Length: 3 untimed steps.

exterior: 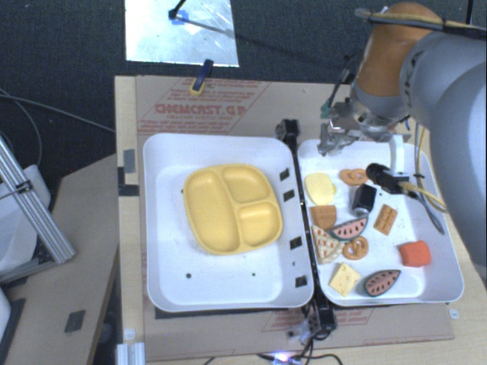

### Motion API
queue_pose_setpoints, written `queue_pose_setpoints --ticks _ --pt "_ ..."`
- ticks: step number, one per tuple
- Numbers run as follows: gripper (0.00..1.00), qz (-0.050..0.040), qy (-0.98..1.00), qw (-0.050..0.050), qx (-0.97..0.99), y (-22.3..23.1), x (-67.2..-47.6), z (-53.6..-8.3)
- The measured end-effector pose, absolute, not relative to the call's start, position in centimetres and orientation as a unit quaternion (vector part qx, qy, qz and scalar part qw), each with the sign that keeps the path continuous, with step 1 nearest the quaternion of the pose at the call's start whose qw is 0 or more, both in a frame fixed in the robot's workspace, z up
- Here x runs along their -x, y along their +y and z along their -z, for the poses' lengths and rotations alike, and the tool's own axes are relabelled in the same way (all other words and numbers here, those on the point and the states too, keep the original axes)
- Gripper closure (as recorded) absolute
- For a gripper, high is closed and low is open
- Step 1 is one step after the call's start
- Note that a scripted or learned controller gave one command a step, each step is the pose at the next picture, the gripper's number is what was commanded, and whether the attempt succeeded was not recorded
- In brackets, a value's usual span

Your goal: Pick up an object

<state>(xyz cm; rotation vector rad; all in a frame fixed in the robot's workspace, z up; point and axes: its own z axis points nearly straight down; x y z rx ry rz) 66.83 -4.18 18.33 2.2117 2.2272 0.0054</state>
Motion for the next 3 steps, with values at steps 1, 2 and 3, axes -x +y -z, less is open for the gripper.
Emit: queue_pose_setpoints --ticks 1,2,3 --pt "0.00 -0.0006 0.709 0.001 -0.705 -4.3 -66.6 -18.5" --pt "0.00 -0.0014 0.710 0.001 -0.704 2.3 -66.9 -18.5" --pt "0.00 -0.0014 0.709 0.001 -0.705 5.6 -66.9 -18.5"
